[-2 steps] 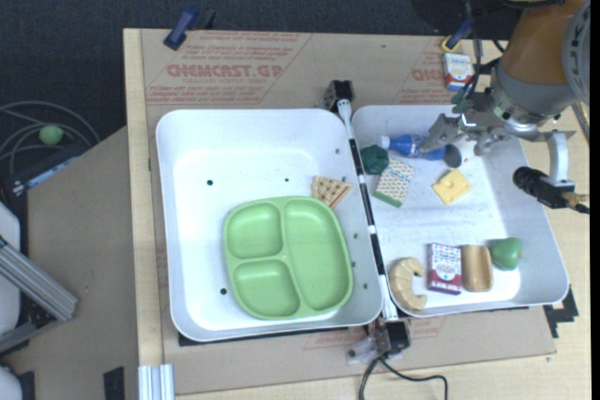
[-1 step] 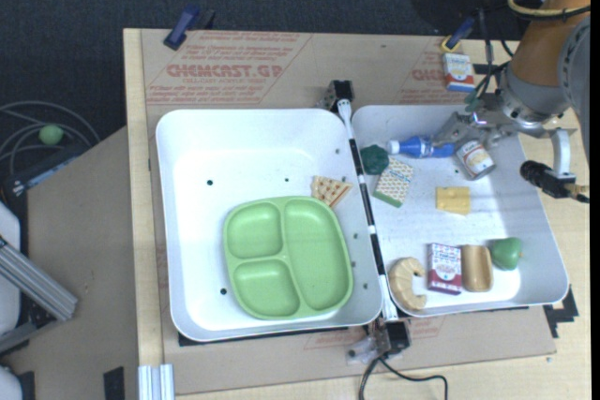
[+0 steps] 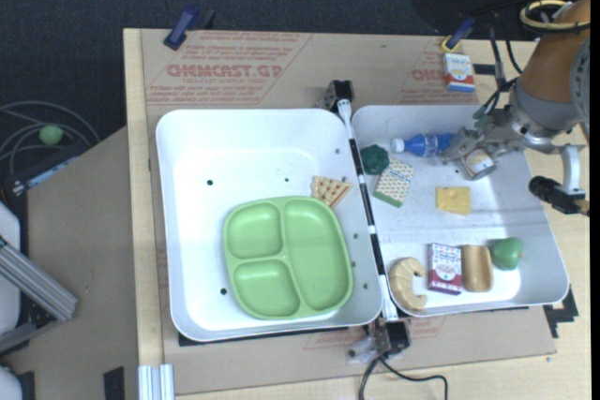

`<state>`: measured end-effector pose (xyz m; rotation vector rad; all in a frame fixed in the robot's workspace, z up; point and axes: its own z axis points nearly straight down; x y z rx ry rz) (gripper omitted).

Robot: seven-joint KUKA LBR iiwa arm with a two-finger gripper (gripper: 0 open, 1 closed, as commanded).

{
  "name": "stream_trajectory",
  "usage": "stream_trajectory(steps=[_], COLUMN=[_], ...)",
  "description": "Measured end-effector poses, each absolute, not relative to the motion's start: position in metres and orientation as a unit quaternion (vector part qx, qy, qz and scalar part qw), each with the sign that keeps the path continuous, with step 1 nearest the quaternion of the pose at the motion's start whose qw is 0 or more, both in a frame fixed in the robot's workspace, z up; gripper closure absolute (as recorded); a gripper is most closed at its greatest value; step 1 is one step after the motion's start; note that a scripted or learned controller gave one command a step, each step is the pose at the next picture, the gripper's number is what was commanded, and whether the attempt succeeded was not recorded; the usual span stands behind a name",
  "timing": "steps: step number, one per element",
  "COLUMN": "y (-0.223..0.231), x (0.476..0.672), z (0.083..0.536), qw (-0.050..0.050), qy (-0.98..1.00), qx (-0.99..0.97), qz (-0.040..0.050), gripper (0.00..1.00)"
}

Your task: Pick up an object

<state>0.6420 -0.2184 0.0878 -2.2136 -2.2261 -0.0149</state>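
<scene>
Arm [image 3: 553,75] enters from the right, cut off by the frame edge; grey wrist and orange band visible, upper links out of frame. Gripper [image 3: 475,159] sits low over the back of the right bin [image 3: 539,229], just beside the bottle [image 3: 422,144]. Fingers small and blurred against the metal head; whether open or closed, cannot tell. Nothing visibly between them.

Bottle lies on its side, blue cap toward the divider, its right end partly masked by the gripper body. Dark green item [image 3: 375,157] next to it, shape hard to read. Patterned card [image 3: 394,183] below that. Yellow block [image 3: 454,200] mid-bin, apart from the gripper. Front row: bagel [image 3: 407,282], red box [image 3: 444,268], brown roll [image 3: 476,267], green ball [image 3: 507,252], close together, some touching.

Left bin [image 3: 187,201] holds a green tray [image 3: 284,255] and a waffle [image 3: 330,190] near the divider.
</scene>
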Motion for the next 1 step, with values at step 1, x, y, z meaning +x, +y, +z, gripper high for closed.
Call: stream_trajectory(steps=[1], y=[-0.1726], x=[0.6502], z=[0.0807], qw=[0.01], qy=[-0.708], qx=[-0.706], qz=[0.0082], gripper=[0.0])
